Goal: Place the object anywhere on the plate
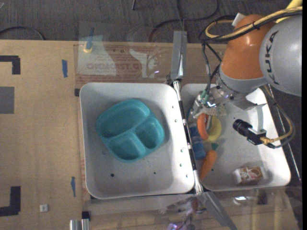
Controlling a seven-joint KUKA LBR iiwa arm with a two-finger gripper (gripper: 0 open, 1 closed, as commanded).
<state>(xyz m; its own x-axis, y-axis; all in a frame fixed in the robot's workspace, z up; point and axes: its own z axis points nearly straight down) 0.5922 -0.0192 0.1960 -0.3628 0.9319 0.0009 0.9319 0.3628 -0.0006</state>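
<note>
**Gripper lowered over toys at the right bin's near wall**

While the teal plate [130, 135] lies alone in the left bin [96, 176], the gripper [207, 110] is seen down in the right bin [273, 174], close to the wall shared by the two bins. Whether the jaws stand apart or together cannot be told, since the wrist and cabling cover them from above. Just below the jaws a small cluster of toy food is found: an orange piece [203, 127] and a yellow piece [215, 128] are set side by side and touching, with a blue piece [197, 150] below them against the wall. Further below the jaws an orange carrot [209, 162] is laid at a slant. Which of these is touched by the gripper cannot be made out. Well off to the lower right of the jaws a small brown-and-white carton [249, 175] is laid on its side. The plate is placed to the left of the jaws, beyond the dividing wall, with three compartments shown.
</note>
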